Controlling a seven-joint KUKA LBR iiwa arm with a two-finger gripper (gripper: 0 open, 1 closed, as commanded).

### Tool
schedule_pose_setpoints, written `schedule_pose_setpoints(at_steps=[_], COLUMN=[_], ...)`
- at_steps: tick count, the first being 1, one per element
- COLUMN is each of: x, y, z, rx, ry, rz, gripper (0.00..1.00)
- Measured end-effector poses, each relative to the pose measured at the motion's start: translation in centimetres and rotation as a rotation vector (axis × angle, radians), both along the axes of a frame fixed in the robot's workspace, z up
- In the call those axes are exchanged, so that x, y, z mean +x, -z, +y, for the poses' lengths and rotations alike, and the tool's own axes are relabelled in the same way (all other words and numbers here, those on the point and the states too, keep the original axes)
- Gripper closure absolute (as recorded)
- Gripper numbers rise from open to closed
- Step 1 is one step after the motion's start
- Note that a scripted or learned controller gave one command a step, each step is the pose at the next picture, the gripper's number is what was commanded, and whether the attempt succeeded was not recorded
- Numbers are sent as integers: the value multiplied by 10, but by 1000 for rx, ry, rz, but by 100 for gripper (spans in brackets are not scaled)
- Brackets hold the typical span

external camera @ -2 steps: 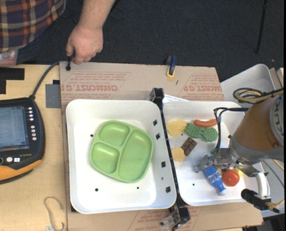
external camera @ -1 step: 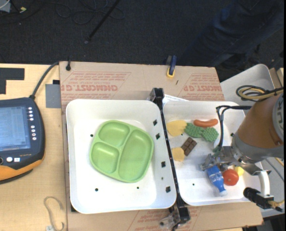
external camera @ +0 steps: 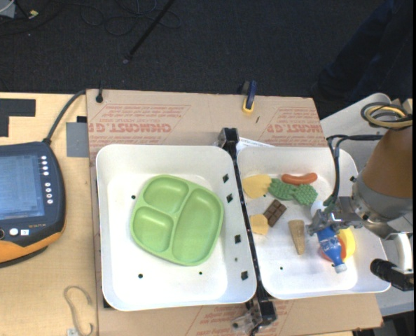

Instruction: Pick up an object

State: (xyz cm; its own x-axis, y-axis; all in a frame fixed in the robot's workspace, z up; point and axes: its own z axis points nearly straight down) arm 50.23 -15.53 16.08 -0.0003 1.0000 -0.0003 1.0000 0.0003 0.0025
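Camera view looks down on my desk (external camera: 26,117). Left bin (external camera: 117,180) carries a green divided plate (external camera: 176,219). Right bin (external camera: 292,285) carries the small things, among them a green waffle piece (external camera: 297,192), a brown block (external camera: 275,211) and a tan wedge (external camera: 297,236). My jaws (external camera: 327,222) hang over that bin's right side, just above a blue bottle (external camera: 331,247) beside a yellow piece (external camera: 347,243); whether they are apart or together I cannot tell.
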Motion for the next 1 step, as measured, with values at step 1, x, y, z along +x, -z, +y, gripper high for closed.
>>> schedule_pose_setpoints(at_steps=[1], x=[7], y=[-61], z=[-2], rx=[0], ry=[0], rz=[-1], gripper=[100])
